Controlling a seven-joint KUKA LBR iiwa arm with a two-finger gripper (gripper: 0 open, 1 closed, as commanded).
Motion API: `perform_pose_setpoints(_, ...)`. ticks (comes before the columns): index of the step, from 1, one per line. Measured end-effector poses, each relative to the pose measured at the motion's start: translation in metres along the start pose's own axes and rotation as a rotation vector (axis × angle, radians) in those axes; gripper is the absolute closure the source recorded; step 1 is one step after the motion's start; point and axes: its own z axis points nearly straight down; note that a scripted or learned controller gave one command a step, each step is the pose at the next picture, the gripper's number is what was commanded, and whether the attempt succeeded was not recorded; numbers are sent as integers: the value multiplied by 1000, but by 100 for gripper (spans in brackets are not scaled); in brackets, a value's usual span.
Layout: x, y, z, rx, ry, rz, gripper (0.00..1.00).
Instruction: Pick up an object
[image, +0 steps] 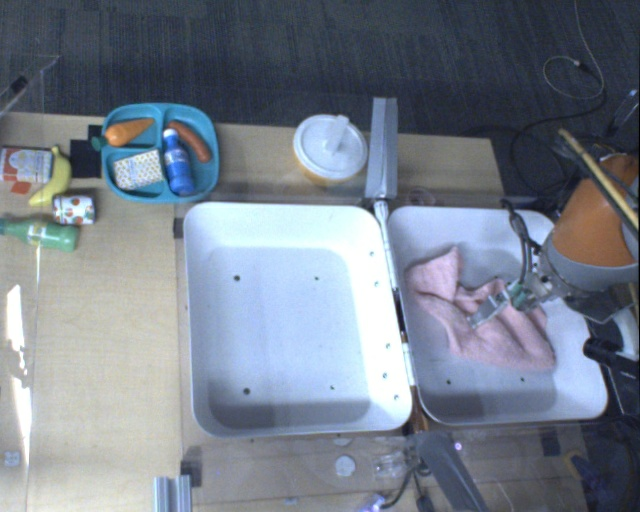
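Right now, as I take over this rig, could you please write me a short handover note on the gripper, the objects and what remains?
Gripper: down in the right bin, fingertips on the pink cloth. Whether it has gripped the fabric cannot be told from this view.
Pink cloth: crumpled, lying in the right bin, on the bin floor, not lifted.
Left bin: beside the right one, sharing the middle edge.
Done: the arm has reached the cloth.
Left: secure a grasp and lift the cloth off the bin floor. Check the grip before counting it as a pick.
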Motion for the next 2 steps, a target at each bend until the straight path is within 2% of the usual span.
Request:
perform_pose_setpoints(1,44,41,7,-4,-2,-63,0)
perform_pose_setpoints(2,53,84,8,-5,-2,-53,0)
